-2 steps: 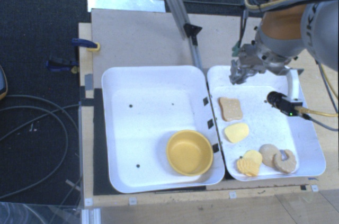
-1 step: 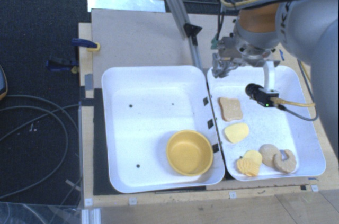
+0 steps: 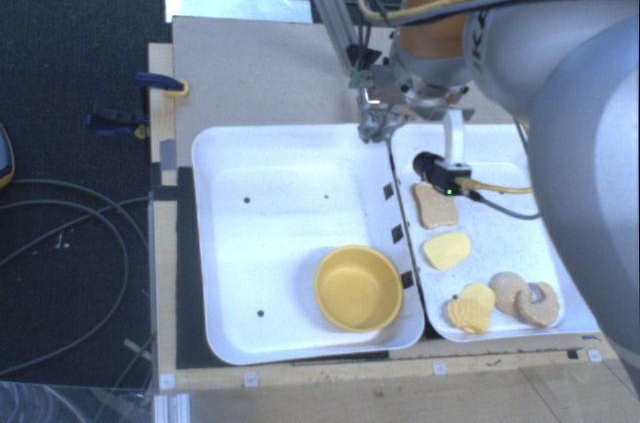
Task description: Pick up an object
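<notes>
Arm [image 3: 560, 61] bent over right bin [image 3: 500, 143]

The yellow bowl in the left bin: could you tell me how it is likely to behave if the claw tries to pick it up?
The yellow bowl looks like thin moulded plastic, so probably stiff and light. It sits upright on its base, so it is unlikely to roll. Its smooth, curved wall may slip between fingers; gripping over the rim seems safer. A push would likely slide it across the smooth left bin.
</notes>
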`<state>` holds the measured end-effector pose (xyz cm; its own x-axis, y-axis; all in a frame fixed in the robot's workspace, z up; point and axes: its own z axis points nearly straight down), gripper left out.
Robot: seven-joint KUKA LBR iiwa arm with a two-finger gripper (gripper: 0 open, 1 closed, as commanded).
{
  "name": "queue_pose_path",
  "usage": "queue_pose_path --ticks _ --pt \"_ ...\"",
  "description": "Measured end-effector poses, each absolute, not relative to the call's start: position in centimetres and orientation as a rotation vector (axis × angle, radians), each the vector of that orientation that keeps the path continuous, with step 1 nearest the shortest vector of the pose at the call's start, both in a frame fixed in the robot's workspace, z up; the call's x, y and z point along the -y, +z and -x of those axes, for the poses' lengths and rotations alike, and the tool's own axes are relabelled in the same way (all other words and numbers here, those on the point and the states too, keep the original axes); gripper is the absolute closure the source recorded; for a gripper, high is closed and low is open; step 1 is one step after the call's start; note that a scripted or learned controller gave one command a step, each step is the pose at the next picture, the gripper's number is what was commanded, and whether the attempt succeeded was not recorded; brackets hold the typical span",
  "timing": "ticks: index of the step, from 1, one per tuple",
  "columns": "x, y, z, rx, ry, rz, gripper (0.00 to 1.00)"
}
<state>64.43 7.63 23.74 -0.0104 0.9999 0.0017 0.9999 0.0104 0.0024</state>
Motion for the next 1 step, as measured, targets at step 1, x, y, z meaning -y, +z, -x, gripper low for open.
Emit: queue_pose_path --ticks 1 --pt "-7.26 23.86 -64.41 -2.227 0.002 -2.213 0.0"
